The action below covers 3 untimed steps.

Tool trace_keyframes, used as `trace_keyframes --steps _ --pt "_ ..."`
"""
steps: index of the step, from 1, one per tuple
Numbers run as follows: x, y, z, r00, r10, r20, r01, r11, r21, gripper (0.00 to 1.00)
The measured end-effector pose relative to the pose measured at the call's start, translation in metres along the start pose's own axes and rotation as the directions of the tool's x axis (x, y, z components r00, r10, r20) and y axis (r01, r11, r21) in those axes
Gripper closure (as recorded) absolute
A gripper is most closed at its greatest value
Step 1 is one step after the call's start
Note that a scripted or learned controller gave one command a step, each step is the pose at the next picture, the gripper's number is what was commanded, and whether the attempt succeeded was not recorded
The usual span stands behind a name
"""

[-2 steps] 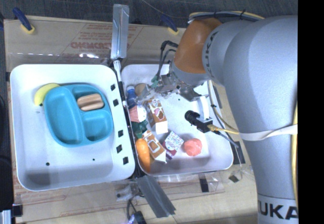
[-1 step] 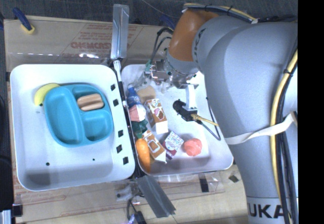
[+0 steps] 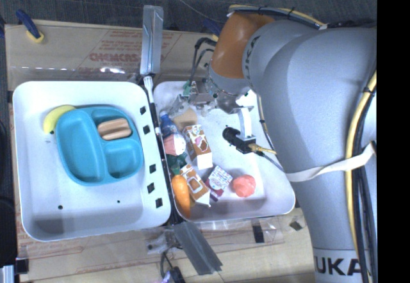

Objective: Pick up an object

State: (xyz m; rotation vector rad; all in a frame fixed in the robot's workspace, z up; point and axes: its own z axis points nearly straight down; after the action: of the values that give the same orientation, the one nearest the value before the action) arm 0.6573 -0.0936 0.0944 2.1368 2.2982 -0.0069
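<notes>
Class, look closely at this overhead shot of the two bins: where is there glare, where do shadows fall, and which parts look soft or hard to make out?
Camera view: glare whitens the left bin along its rim; a soft shadow pools in its lower left corner; the arm darkens the right bin near the gripper, whose details blur into clutter; the blue tray and hot dog read sharply.

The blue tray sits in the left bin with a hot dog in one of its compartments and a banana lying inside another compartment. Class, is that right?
Not quite. The camera view shows the banana lying outside the blue tray, on the left bin floor against the tray's upper-left edge. The hot dog does sit in one of the tray's compartments.
</notes>
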Motion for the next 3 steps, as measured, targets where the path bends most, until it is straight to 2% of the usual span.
trace_keyframes --steps 1,2,3 --pt "0.002 0.002 -0.013 1.0 -0.005 -0.002 0.005 1.0 -0.005 1.0" --pt "0.002 0.002 -0.012 1.0 -0.005 -0.002 0.005 1.0 -0.004 0.0" --pt "0.001 -0.063 0.003 1.0 0.001 -0.004 -0.001 1.0 0.0 0.0"
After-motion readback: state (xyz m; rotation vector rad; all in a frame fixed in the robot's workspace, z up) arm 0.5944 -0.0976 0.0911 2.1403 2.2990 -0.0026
